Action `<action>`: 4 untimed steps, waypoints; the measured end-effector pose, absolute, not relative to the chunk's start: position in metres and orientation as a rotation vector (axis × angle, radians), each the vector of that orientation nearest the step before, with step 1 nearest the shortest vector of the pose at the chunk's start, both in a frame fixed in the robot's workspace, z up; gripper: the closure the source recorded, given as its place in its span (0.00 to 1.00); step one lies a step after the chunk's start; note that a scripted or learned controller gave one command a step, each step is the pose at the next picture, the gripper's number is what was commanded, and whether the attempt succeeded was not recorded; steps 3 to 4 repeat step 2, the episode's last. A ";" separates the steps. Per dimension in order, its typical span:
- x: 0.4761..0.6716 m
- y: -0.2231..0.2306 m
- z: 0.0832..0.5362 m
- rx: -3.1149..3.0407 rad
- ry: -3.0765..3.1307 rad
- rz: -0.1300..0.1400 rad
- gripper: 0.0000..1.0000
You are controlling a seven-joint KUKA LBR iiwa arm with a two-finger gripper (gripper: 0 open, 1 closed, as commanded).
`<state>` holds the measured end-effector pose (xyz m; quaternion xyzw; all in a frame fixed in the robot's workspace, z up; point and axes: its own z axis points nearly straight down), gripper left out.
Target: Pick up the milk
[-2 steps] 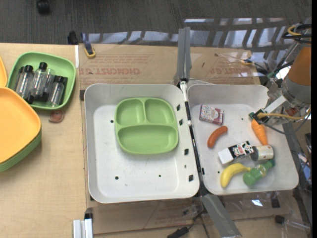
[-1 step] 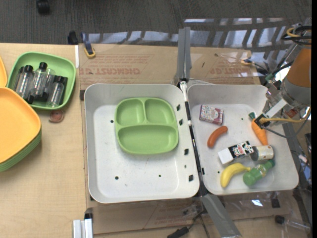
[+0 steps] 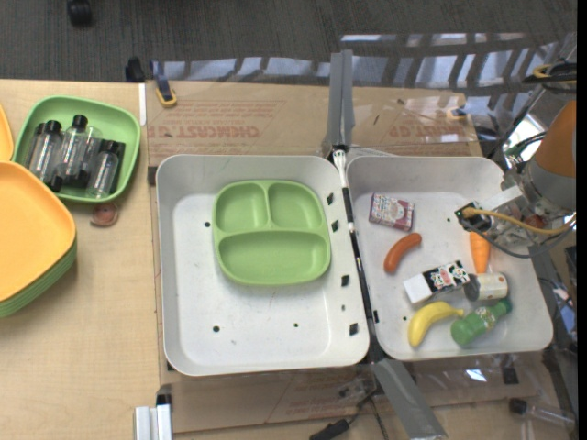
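Now: milk point(image 3: 437, 280) | banana point(image 3: 430, 320) just below | sausage point(image 3: 402, 251) upper-left

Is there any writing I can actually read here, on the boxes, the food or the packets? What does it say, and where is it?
"CHEMCVST": red print, upside down, on the cardboard sheet behind the left bin; letters only roughly legible.
Red print on the cardboard sheet behind the right bin: too blurred to read.
Milk carton: black-and-white pattern, text unreadable.
Pink packet: print too small to read.
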<state>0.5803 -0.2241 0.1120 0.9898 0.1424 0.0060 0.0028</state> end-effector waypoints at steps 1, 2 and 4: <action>0.612 -0.181 0.091 3.062 0.709 -0.004 1.00; 0.617 -0.197 0.122 3.055 0.738 -0.005 1.00; 0.617 -0.197 0.122 3.055 0.738 -0.005 1.00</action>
